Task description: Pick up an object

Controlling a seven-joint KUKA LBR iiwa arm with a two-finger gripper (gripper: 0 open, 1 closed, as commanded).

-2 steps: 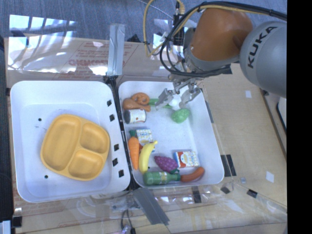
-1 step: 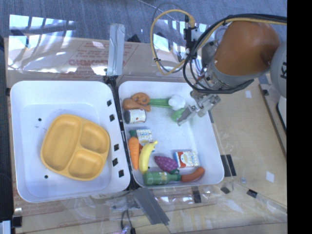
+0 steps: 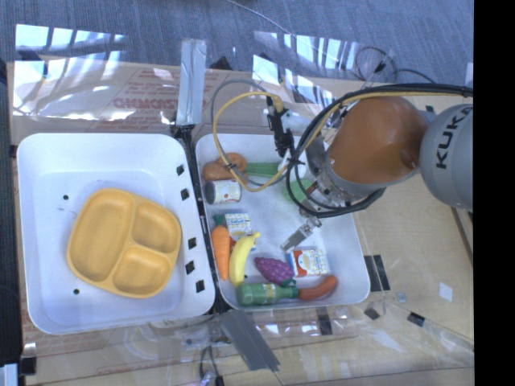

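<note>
Figure. Overhead view of a pick attempt in the right bin (image 3: pixel 354 252). The gripper (image 3: pixel 299 233) hangs low over the bin floor, its metal fingers pointing down and toward the near edge; whether they are apart or together cannot be told at this scale, and nothing is seen between them. The most likely target, a small white carton with red print (image 3: pixel 308 261), lies just beneath and slightly beyond the fingertips, not visibly touched. Beside the carton, on the side away from the arm, lies a purple bunch of grapes (image 3: pixel 273 268), and further that way a banana (image 3: pixel 240 256) and a carrot (image 3: pixel 221 250) lie side by side. Past the carton, along the bin's near wall, a green bottle (image 3: pixel 265 294) lies end to end with a red sausage (image 3: pixel 318 289). Behind the gripper, toward the far wall, sit a small can (image 3: pixel 225 191), a brown toy (image 3: pixel 221 168) and a green object partly hidden by the wrist. The left bin (image 3: pixel 48 159) holds a yellow divided plate (image 3: pixel 122 241), well apart from the tool.

Risks, as judged: the carton lies flat, so the fingers may slide over its top or push it against the sausage and grapes instead of straddling it. Crowding could put a finger on a neighbour. The loose yellow cable (image 3: pixel 233 103) near the wrist might snag.
</note>
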